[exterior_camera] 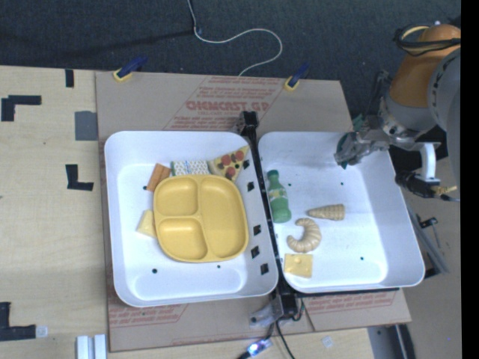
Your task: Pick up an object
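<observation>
In the right bin (378,264) lie a green bottle (278,197), a cone-shaped pastry (327,212), a croissant (305,234) and a yellow cheese slice (299,265). My gripper (349,152) hangs over the bin's far right part, up and to the right of the cone, with nothing seen between its fingers. The left bin (123,200) holds a yellow divided plate (200,217), a pizza slice (231,161), an orange piece (158,176) and a pale yellow wedge (145,223) tucked by the plate.
The grey arm with its orange band (419,77) comes in from the upper right. A central divider (258,200) separates the bins. Cardboard (217,103) lies under both, and a white cable (247,40) loops behind.
</observation>
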